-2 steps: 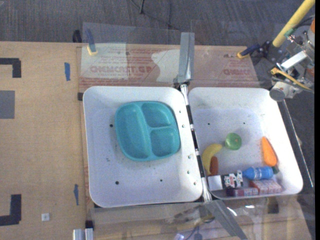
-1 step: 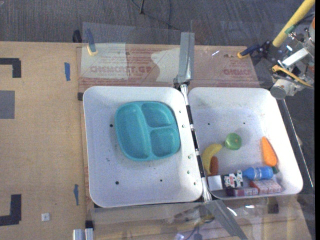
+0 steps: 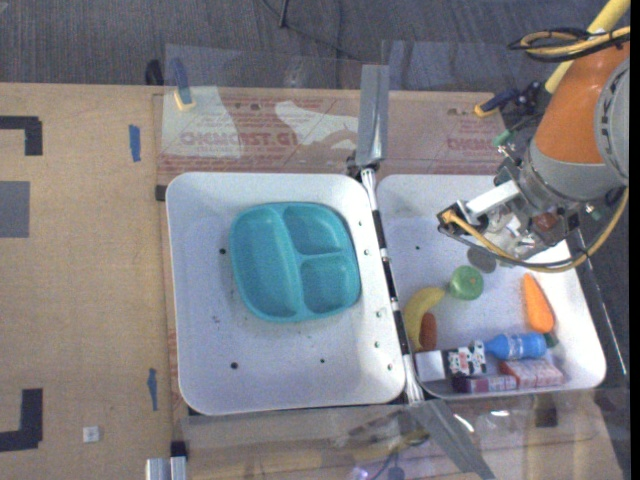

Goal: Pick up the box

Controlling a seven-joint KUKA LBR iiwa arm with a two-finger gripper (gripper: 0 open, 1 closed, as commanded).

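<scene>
Box position: box (image 3: 533, 373) lies at the near edge of the right bin (image 3: 592, 353), toward its near-right corner, flat on the floor.
Box axis: long side runs along that near edge, left to right in the view.
Box neighbours: blue bottle (image 3: 518, 346) just behind it, touching or nearly so; dark carton (image 3: 470, 361) beside it on the left; carrot (image 3: 538, 305) further back toward the right wall.
My gripper: gripper (image 3: 487, 230) hangs over the far half of the right bin, nearer the far edge than the near one.
Direction to go: box lies from my fingers toward the near edge and a little toward the right wall, well apart, with the green cup (image 3: 465, 282) and bottle in between.
My fingers: cannot tell how far apart they stand; cables and the mount hide them.
Hold: I see nothing between them, and they touch none of the things in the bin.
Judgement: my approach has to cross the bin and align with the box's short side, since the bottle crowds its back.
</scene>
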